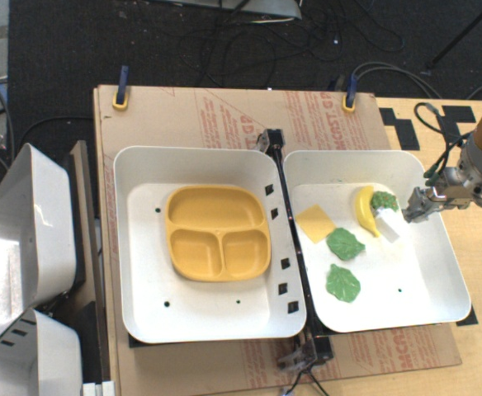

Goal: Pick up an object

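The right bin [439, 295] holds several toy foods: a yellow banana [365, 209], a small green broccoli piece [384, 200] on a white block [387, 226], a yellow cheese square [314, 223] and two green leafy pieces [344, 243] [342, 283]. My gripper [417, 205] hangs at the bin's right side, just right of the broccoli and the banana, pointing left toward them. I see nothing held in it.
The left bin [142, 180] carries a yellow divided plate [218, 231]. A black divider [286, 229] runs between the two bins. White containers [22, 238] stand off the bench at the far left. Cables lie behind the bench.
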`<action>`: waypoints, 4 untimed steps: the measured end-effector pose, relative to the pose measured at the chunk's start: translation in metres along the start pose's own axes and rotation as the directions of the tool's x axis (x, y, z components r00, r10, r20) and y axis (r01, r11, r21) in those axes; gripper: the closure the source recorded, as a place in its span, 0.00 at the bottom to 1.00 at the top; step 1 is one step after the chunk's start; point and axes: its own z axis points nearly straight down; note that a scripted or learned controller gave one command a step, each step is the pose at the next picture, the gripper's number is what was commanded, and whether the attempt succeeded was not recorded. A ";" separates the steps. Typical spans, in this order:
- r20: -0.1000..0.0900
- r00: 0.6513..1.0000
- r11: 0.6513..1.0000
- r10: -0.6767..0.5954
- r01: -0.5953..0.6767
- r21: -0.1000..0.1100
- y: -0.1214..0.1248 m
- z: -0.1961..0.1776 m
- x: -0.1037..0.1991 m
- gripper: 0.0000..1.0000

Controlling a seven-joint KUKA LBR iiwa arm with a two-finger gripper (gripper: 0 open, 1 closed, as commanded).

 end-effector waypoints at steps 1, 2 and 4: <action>-0.002 1.000 1.000 -0.003 0.003 0.002 0.016 -0.002 0.042 1.00; -0.003 1.000 1.000 -0.004 0.005 0.001 0.031 -0.011 0.093 1.00; -0.004 1.000 1.000 -0.005 0.005 0.001 0.055 -0.020 0.195 1.00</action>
